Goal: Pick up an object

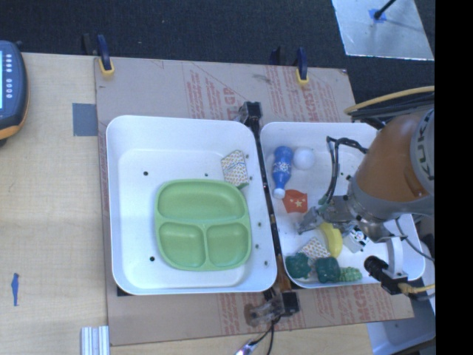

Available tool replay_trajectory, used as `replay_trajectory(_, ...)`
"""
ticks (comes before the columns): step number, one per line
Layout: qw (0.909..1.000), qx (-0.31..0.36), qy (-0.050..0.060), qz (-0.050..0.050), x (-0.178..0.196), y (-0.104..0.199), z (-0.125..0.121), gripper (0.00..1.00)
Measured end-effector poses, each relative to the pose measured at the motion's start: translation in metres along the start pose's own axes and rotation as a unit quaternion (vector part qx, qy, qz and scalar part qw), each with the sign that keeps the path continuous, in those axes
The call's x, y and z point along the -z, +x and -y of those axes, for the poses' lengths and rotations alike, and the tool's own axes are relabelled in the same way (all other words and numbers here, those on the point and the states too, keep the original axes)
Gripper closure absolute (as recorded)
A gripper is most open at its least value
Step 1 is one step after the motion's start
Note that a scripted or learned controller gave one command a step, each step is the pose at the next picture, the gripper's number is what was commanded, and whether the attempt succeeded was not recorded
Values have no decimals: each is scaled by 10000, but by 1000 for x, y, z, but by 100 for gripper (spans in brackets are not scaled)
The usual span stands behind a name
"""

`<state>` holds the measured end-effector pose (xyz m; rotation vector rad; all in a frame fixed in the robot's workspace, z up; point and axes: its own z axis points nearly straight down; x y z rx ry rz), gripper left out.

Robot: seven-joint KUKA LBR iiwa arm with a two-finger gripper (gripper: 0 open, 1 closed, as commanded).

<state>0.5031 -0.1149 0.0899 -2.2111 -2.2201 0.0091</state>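
The likeliest target, a small yellow banana-shaped toy [332, 239], lies in the right-hand shallow white bin [325, 130], in its near half, right beside the pincer [341, 220] of the grey arm, which hangs low over that bin; whether the pincer is open or closed cannot be told from this slanted view, and nothing is seen held in it. The toy is crowded: a patterned little block [316, 248] touches or nearly touches its near end, a dark green lumpy toy [298, 265] and a second green piece [329, 271] sit just beyond that, and a small black-and-white item [358, 239] lies close on its other side. A closing grip here could well catch two things at once, or push the rounded yellow toy aside so that it slips out. A red square tile [295, 201], a blue and white bottle [281, 170] and a white ball [304, 157] lie farther up the same bin with more room around them. The left-hand white bin [126, 198] on the counter holds a light green divided plastic tray [203, 223] and a small patterned carton [235, 168], well apart from the arm.
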Motion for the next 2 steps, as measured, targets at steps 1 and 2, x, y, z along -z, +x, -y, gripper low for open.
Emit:
replay_trajectory(1,10000,13,-16,11,12,-1,-2,100)
replay_trajectory(2,9999,45,-103,8,108,100,-101,100)
